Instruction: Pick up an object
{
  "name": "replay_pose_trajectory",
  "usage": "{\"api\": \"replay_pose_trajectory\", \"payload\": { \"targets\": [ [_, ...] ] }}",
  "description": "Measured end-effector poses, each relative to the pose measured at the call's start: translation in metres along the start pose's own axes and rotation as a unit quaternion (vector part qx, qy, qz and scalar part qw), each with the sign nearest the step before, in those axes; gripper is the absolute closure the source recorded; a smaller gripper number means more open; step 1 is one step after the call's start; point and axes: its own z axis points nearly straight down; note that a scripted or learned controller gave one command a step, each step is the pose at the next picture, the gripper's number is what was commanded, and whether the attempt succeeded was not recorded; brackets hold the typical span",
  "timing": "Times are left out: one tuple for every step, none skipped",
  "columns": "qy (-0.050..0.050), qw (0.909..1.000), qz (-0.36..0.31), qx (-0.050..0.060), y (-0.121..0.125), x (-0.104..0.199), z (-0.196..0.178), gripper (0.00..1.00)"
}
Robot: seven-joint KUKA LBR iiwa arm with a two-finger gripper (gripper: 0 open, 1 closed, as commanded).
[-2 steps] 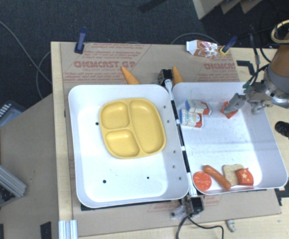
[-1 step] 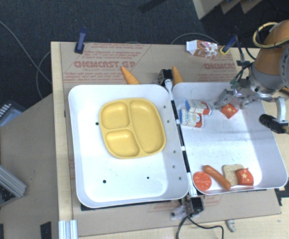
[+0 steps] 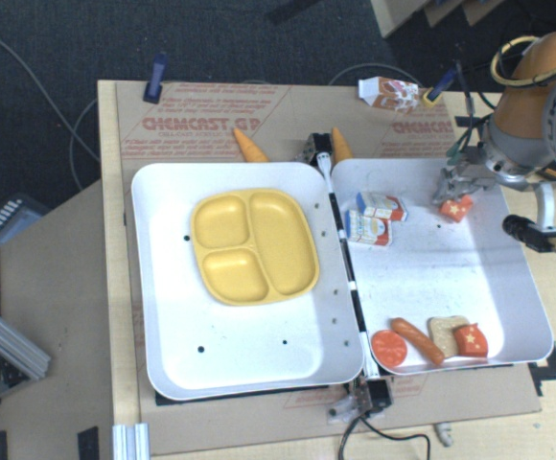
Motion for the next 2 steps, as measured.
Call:
{"api": "replay_pose_trajectory", "payload": {
  "targets": [
    [0.000, 1.0000, 0.000, 0.000, 0.000, 0.000, 0.000, 0.00],
    [0.007, 1.0000, 0.000, 0.005, -0.106, -0.014, 0.012, 0.00]
  ]
}}
